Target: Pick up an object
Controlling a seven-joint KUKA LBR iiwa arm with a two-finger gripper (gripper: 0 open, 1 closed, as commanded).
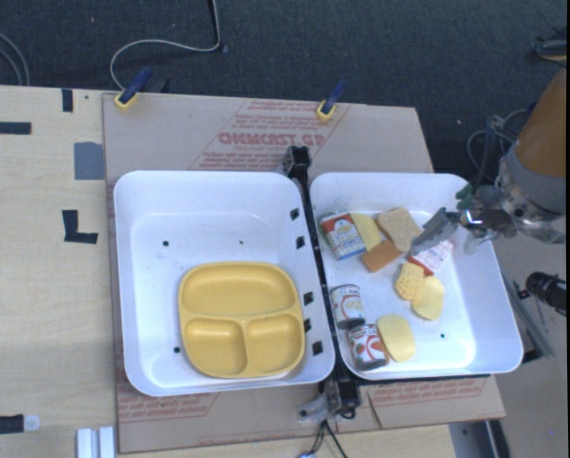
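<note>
Note that the gripper (pixel 435 234) partly covers a red-and-white packet (pixel 435 256) in the right bin (pixel 485 299); you cannot tell its state.

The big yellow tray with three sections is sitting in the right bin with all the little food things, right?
Not quite. The camera view shows the yellow tray with three sections sitting in the left bin. The little food things, like the cans and the cracker, are in the right bin.

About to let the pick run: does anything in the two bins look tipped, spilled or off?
Nothing spilled. In the right bin, two small cans lie on their sides by the divider. The yellow tray sits flat in the left bin.
</note>
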